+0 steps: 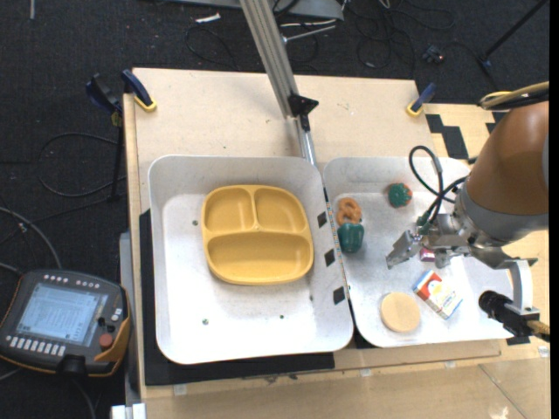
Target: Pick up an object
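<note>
The gripper (410,250) hangs low over the middle of the right bin (367,175), reaching in from the right. Whether the jaws are released or clenched cannot be told; nothing is seen between them.

The candidate objects all lie in that bin: a green ball (399,194) toward the far side, a brown ring (348,209) touching a green pepper-like toy (351,236) near the left wall, a tan disc (401,312) at the near edge, and a small box (437,294) just beside the disc. The left bin (175,234) holds a yellow tray (258,234).

The risk, judging from this pose, is a miss: the gripper sits over bare floor between the objects, so a straight descent would likely close on nothing. The ring and the pepper touch, so a grab there may nudge one away or catch both. The disc lies flat and would be hard to pinch.

The arm covers the bin's right part, and anything under it is hidden. A small pinkish patch (427,253) at the wrist is too unclear to name. The box's print is unreadable.
</note>
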Controlling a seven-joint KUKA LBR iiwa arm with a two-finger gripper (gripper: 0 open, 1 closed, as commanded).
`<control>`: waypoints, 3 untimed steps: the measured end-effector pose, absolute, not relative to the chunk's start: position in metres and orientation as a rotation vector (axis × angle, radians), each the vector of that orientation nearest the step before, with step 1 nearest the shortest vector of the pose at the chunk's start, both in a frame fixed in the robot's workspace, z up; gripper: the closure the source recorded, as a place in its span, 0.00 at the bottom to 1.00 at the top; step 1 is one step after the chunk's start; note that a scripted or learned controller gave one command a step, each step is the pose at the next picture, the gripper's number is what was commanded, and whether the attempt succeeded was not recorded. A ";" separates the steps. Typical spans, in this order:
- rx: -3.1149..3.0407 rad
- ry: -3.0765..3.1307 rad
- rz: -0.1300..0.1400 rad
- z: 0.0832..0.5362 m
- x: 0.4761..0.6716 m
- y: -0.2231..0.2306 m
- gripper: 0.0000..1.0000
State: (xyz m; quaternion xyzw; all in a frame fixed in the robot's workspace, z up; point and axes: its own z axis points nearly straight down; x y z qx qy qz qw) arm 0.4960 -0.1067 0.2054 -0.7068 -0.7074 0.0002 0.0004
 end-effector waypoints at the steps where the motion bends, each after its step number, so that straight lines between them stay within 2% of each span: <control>1: -2.221 -2.221 0.000 0.206 0.496 -0.107 0.00; 2: -2.217 -2.218 0.005 0.146 0.500 -0.099 0.00; 3: -2.223 -2.221 -0.001 0.095 0.500 -0.098 0.00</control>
